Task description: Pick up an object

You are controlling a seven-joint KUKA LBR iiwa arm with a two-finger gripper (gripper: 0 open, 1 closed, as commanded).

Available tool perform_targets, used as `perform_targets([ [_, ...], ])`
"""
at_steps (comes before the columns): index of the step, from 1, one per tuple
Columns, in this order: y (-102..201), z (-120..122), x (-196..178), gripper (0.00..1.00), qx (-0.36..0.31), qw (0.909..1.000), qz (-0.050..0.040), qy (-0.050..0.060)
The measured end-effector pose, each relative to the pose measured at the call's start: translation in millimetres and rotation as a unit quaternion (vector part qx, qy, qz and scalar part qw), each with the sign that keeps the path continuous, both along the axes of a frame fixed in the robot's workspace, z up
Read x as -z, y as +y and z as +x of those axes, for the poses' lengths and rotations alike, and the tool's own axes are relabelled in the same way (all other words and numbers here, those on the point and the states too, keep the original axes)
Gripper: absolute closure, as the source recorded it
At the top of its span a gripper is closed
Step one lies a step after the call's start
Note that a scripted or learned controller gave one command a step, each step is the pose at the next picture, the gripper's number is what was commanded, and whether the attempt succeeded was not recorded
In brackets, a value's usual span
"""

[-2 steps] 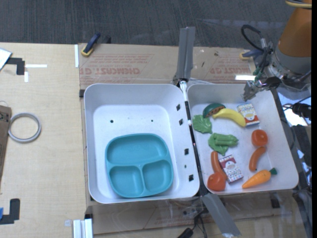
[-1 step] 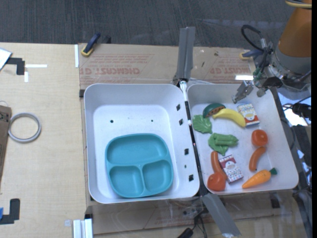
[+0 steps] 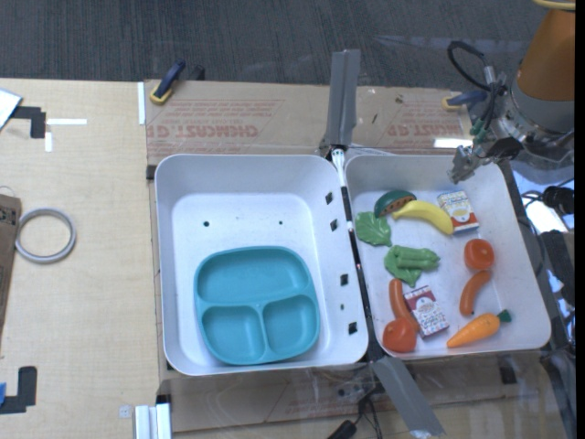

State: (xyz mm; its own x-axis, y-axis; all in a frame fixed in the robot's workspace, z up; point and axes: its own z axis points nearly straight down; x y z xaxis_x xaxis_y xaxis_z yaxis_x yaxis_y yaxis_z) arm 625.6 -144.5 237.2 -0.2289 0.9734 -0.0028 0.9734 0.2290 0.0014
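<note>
The gripper [image 3: 464, 160] hovered over the right bin's [image 3: 525, 245] far edge; its state could not be told. Below, the banana [image 3: 424, 213] touched neighbouring toys, so a descent risked nudging or mis-grasping.

Left bin [image 3: 183, 208]: holds a teal divided plate [image 3: 258, 303], lying flat toward the near side.
Right bin [image 3: 526, 273]: banana [image 3: 425, 214], two green leafy pieces [image 3: 373, 229] [image 3: 410, 262], a tomato [image 3: 478, 253], a carrot [image 3: 475, 329], two small cartons [image 3: 457, 210] [image 3: 427, 312], a sausage [image 3: 473, 291].
Hand [image 3: 468, 160]: hangs over the right bin's far corner, above the toys; nothing visible between its fingers.
Counter [image 3: 82, 337]: a tape roll [image 3: 42, 235] lies at the left, well apart from the bins.
</note>
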Motion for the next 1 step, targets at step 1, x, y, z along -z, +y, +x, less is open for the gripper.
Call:
perform_targets([
  [1,-0.1,-0.1,0.0,0.00,0.000,1.0000,0.0000,0.000],
])
